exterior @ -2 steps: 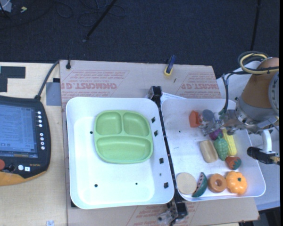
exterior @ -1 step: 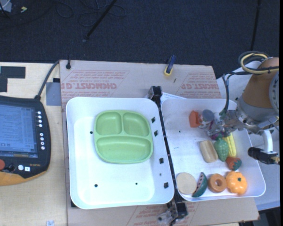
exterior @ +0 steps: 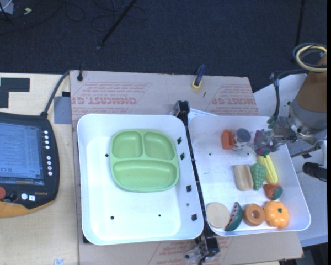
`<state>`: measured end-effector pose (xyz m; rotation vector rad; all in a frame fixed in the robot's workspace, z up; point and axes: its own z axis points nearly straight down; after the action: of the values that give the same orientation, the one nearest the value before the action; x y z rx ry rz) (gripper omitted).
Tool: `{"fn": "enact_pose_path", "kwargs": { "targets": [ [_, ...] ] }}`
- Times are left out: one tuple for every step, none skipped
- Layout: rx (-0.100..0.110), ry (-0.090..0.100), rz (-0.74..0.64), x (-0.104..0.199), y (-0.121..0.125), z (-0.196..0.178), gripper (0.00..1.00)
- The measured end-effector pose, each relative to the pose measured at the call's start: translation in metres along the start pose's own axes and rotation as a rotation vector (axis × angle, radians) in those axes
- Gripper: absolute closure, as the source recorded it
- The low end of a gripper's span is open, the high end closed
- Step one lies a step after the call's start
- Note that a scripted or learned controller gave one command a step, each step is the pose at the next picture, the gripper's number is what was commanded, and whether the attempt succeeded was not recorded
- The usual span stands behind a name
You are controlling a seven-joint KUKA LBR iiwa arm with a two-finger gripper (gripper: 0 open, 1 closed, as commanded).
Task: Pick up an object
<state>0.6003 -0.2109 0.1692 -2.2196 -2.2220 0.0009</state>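
Camera view: cardboard-topped bench [exterior: 132, 95] bearing two bins, dark carpet [exterior: 209, 32] behind.

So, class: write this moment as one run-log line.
arm: reaching in from right | pincer: low in right bin, near corn | plate: in left bin

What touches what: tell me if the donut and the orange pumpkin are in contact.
Touching. The camera view shows the donut pressed against the orange pumpkin, no bin floor between them.
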Motion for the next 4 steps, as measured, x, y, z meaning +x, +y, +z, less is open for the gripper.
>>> {"fn": "enact_pose_path", "kwargs": {
  "targets": [
    [0.0, 0.0, -0.001, -0.002, 0.001, -0.05, 1.0],
    [0.008, 0.004, -0.003, 0.05, -0.008, -0.038, 1.0],
    [0.008, 0.004, -0.004, 0.109, -0.009, -0.032, 1.0],
    [0.009, 0.003, -0.004, 0.166, -0.016, -0.029, 1.0]
  ]
}}
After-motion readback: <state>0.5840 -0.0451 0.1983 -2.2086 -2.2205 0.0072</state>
